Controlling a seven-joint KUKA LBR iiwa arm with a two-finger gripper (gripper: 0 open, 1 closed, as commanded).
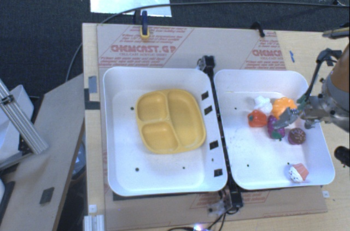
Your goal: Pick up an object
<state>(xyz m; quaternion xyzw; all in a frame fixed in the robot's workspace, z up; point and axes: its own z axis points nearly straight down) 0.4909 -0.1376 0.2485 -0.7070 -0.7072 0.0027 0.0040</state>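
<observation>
In the right bin (257,161) a cluster of small toys lies near the middle: a red-orange pepper-like piece (256,118), a white piece (263,102), an orange piece (284,105), a purple piece (273,126) and a dark red ball (297,136). My gripper (286,117) reaches in from the right and sits low over this cluster, between the orange piece and the purple one. Its tip partly hides them. A small white and orange piece (298,172) lies apart near the bin's front right corner.
The left bin (123,170) holds a yellow divided plate (170,120). Black clips run along the divider (214,126) between the bins. The arm's grey body (333,101) hangs over the right bin's right rim.
</observation>
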